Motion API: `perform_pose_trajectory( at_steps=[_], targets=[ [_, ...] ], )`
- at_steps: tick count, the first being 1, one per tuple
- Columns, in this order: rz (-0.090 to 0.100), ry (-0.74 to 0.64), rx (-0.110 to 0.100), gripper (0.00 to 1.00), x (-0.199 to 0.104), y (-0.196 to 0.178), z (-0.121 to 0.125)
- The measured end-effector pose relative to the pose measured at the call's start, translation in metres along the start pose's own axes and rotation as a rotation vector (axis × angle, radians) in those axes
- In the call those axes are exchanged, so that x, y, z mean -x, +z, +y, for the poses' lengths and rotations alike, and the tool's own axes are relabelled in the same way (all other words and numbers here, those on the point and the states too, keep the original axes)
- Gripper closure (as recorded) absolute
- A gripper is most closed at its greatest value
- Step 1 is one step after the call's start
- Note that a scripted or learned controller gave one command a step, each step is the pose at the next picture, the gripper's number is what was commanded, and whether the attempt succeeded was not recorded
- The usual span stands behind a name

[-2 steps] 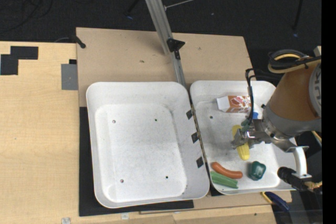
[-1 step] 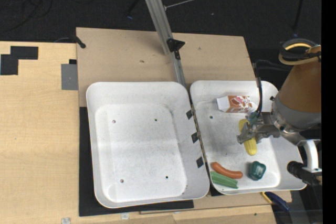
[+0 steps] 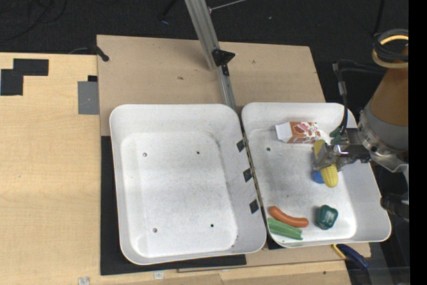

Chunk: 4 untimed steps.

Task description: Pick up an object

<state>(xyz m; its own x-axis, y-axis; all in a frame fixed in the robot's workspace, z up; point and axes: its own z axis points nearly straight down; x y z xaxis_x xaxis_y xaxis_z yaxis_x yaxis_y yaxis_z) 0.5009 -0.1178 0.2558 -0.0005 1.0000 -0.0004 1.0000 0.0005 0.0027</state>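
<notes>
Yellow plastic corn (image 3: 329, 175) lies in the right-hand white bin (image 3: 363, 227), toward its three o'clock side, and the hand (image 3: 326, 158) sits right over it, touching or all but touching the cob's upper end. From where I stand I cannot tell how the hand is set, nor whether anything is caught in it. A small blue piece (image 3: 317, 176) lies just beside the corn at its nine o'clock. A red and white packet (image 3: 300, 131) rests near the bin's twelve o'clock edge, just beyond the hand.

Down at the bin's six o'clock end, well apart from the hand, are an orange sausage (image 3: 289, 215), a green pod (image 3: 285, 229) touching it, and a dark green pepper (image 3: 326, 217). The left bin (image 3: 120, 123) holds nothing to grab.

To my eye the corn is the target, and the step is the close and lift. Doing it well would mean centring across the cob's narrow width, not along its length, so it cannot roll out. Settle low before closing, keep the blue piece clear, then rise straight up and slowly, away from the bin's wall.
</notes>
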Motion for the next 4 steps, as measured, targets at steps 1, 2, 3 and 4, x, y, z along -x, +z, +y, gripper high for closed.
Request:
perform_pose_trajectory(
  at_steps=[1,2,3,4],
  targets=[
    [0.002,-0.004,-0.005,1.00,-0.051,0.014,0.023],
    [0.002,-0.003,-0.004,1.00,-0.097,0.008,0.045],
    [0.002,-0.003,-0.005,1.00,-0.148,0.005,0.053],
    [0.001,-0.002,-0.006,1.00,-0.194,0.022,0.075]
  ],
)
